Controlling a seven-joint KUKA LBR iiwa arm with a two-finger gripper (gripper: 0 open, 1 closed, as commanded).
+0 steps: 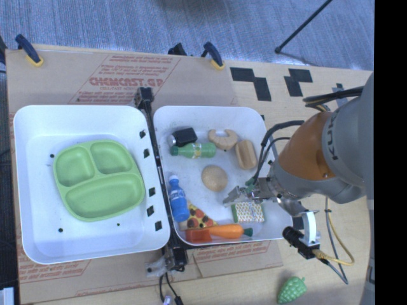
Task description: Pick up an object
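Observation:
My gripper [243,196] hangs low over the right bin [254,116], near its right wall, and the grey arm with the orange band [305,154] reaches in from the right. Directly below it lies a small square green-and-tan checked packet [248,213]. Just left of the gripper sits a tan round potato-like piece [214,177]. A bread roll [245,154] lies a little behind it. Nothing is visibly held.
The right bin also holds a black block [184,135], a green bottle [194,150], a pale pastry ring [222,138], a blue bottle [177,199], a carrot [216,233] and small coloured pieces [199,218]. In the left bin [32,126] lies a green divided plate [98,180]. Green toy grapes [291,290] lie on the bench.

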